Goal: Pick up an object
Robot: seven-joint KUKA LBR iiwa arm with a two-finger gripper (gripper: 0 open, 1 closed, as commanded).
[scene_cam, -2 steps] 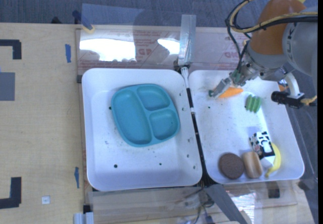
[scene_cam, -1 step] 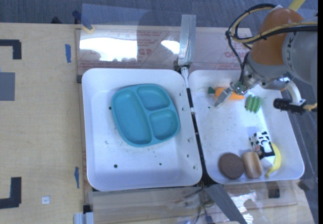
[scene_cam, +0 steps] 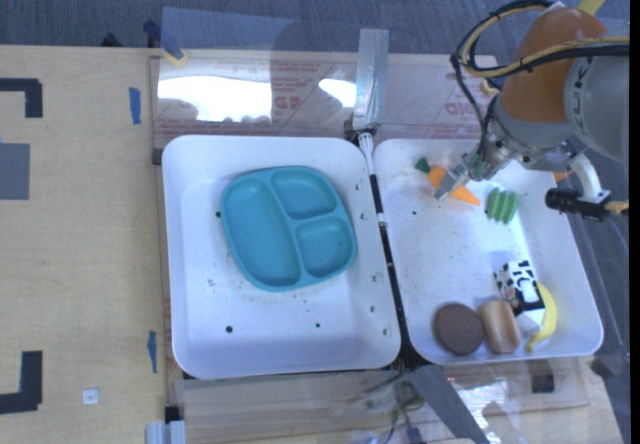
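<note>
Jaws point(scene_cam: 452, 181): low in the right bin point(scene_cam: 590, 317), at its upper left; whether released or clenched cannot be told.
Carrot point(scene_cam: 463, 195): small orange toy wedge, touching or just under the jaws, apparently lying on the bin floor. Judged light, stiff, smooth and likely slippery; best taken across its thicker end.
Orange-green piece point(scene_cam: 431, 170): just left of the jaws.
Green piece point(scene_cam: 501, 205): ribbed, near, to the right.
Brown disc point(scene_cam: 459, 328), bun point(scene_cam: 499, 325), banana point(scene_cam: 545, 322), black-and-white item point(scene_cam: 518, 281): clustered at the lower right.
Left bin point(scene_cam: 190, 262): holds a blue divided plate point(scene_cam: 288, 227).
Table point(scene_cam: 75, 262): pale wood, taped marks.
</note>
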